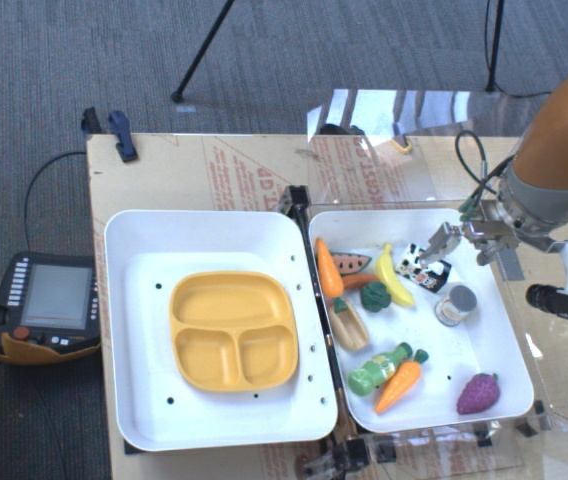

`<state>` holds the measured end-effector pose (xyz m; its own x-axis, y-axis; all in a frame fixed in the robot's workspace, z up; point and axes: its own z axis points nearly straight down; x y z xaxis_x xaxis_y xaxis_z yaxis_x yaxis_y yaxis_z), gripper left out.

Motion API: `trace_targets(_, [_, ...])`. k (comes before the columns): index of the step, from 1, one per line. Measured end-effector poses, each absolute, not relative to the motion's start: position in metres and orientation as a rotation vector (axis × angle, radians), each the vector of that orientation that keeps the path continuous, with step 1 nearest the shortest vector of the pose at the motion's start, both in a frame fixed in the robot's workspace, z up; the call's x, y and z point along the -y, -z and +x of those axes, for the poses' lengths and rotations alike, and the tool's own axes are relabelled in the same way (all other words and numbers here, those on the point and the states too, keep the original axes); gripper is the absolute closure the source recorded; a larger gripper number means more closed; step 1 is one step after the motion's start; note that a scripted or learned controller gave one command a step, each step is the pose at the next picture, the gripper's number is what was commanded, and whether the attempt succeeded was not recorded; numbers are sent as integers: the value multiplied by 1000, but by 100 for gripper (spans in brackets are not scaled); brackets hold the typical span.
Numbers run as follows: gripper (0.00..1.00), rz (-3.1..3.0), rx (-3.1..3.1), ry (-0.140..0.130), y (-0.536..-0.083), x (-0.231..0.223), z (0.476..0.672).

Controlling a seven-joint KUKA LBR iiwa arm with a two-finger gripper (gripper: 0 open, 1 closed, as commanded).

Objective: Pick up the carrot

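Note:
Two orange carrots lie in the right bin (519, 353). One carrot (399, 384) with a green top rests near the front, against a green bottle (376, 371). The other carrot (328, 268) lies along the bin's left wall, beside a watermelon slice (353, 264). My gripper (475, 251) hovers over the bin's back right part, above a small black-and-white toy (426, 269) and a silver can (455, 305). Its fingers (442, 239) are spread open with nothing between them. It is well clear of both carrots.
The right bin also holds a banana (396, 277), a dark green vegetable (375, 296), a bread-like piece (349, 328) and purple grapes (477, 393). A yellow divided plate (234, 330) sits in the left bin (129, 268). A teach pendant (49, 303) lies off the bench, left.

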<state>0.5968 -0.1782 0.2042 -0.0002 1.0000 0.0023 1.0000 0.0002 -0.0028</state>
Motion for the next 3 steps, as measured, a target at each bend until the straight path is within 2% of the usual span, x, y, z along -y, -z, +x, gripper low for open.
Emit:
trace_targets(1, [0,-2210,2214,-8,-141,149,519])
trace_targets(2, [0,-1980,2427,-3,-85,165,474])
trace_targets(3, [100,-1996,2412,0,-95,167,474])
